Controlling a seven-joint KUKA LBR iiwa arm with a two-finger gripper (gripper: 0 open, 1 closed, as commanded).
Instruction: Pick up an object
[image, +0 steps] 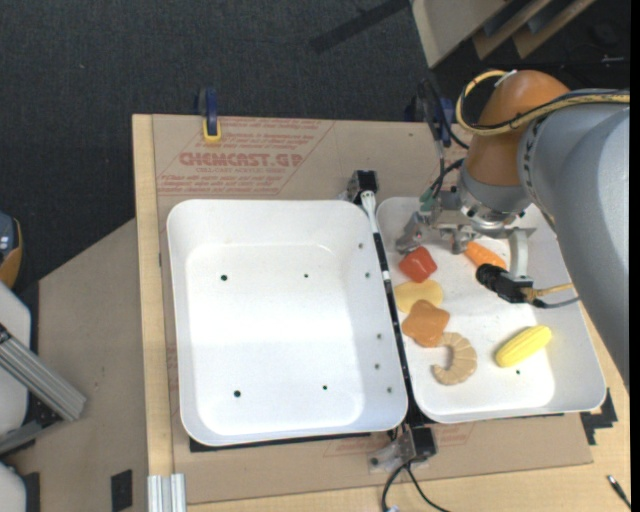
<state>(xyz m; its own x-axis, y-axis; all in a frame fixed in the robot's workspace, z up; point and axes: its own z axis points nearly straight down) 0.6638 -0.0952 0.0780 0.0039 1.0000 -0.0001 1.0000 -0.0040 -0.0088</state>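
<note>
My gripper (447, 236) hangs low over the far end of the right bin (560, 385), under the orange wrist band. Just in front of it and to the left lies a red chunk (418, 264). An orange carrot-like piece (488, 255) pokes out from beneath the gripper on its right. Nearer the front lie a pale yellow piece (418, 294), an orange-brown piece (428, 323), a tan curled shrimp-like piece (455, 360) and a yellow corn cob (523, 345). Nothing shows as held.
The left bin (190, 330) sits beside the right one, their rims meeting along a black-clamped seam (385, 290). A black cable (505, 285) trails over the right bin near the carrot. The grey arm covers the right bin's far right corner.
</note>
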